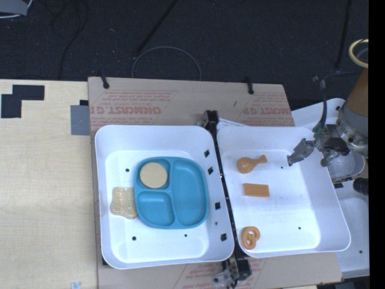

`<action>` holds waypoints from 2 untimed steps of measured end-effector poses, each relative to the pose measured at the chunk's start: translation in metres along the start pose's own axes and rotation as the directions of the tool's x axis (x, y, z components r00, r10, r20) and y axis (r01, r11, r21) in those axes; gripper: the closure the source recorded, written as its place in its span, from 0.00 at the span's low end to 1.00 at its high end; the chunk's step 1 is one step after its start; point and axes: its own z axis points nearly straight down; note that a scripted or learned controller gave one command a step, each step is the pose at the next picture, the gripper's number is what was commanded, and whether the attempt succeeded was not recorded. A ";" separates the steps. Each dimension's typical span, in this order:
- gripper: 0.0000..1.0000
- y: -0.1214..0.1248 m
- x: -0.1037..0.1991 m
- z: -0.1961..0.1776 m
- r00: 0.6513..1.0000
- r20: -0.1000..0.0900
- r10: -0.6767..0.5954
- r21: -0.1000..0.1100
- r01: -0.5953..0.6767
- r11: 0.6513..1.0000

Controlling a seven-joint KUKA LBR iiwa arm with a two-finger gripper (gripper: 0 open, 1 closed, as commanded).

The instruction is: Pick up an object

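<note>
Drumstick point(250, 163) in right bin point(328, 221); cardboard point(180, 104) print mirrored, "GP" legible.

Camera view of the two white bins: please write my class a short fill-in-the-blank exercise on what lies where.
1. The blue divided tray lies in the ____ bin.
2. A round tan cookie sits in one of the tray's ____ compartments.
3. The orange rectangular block lies in the right bin, between the drumstick-shaped toy and the ____-shaped toy at the bin's near edge.
4. The gripper hangs over the ____ bin.

Missing words: left; three; pretzel; right
</note>
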 end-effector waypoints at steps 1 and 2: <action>0.00 0.002 0.000 -0.008 1.000 0.002 -0.002 -0.013 0.002 1.000; 0.00 0.009 0.008 0.045 1.000 0.001 -0.005 -0.009 0.005 1.000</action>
